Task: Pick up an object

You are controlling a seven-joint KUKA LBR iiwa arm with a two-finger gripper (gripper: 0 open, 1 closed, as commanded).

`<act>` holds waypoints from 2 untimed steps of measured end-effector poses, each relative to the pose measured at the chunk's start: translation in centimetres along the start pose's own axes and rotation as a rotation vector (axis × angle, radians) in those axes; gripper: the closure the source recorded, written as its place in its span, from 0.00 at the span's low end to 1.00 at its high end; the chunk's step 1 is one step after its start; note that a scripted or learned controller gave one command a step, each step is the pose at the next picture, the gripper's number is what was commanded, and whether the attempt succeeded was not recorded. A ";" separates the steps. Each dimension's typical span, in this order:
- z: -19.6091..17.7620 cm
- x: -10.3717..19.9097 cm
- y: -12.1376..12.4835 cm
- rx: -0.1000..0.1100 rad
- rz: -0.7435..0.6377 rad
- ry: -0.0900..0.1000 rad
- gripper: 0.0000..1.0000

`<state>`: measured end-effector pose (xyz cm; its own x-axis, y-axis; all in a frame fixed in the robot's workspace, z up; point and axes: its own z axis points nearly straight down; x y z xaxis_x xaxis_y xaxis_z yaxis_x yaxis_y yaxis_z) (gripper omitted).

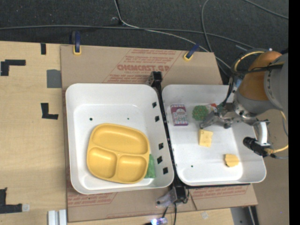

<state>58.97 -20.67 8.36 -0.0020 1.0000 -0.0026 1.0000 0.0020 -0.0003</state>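
Gripper [209, 120] on the grey arm [262, 88] reaches into the right bin [253, 175] from the right, its two dark fingers spread narrowly around nothing, tips just beside a green broccoli-like piece [200, 111]. A pale yellow cheese wedge [205, 138] lies just below; a pink card [179, 115] (upright, near the divider) and yellow chunk [231, 161] sit apart. The left bin [77, 97] holds a yellow divided tray [118, 153].

Even overhead light, soft shadows, perhaps slightly blurred
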 end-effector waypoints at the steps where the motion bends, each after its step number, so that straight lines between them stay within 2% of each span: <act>1: -1.3 -0.1 0.1 -0.005 0.000 -0.003 1.00; 2: -6.5 0.6 1.0 -0.003 0.000 0.002 1.00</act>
<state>59.98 -20.04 14.85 -0.0017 1.0000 -0.0008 1.0000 0.0017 0.0027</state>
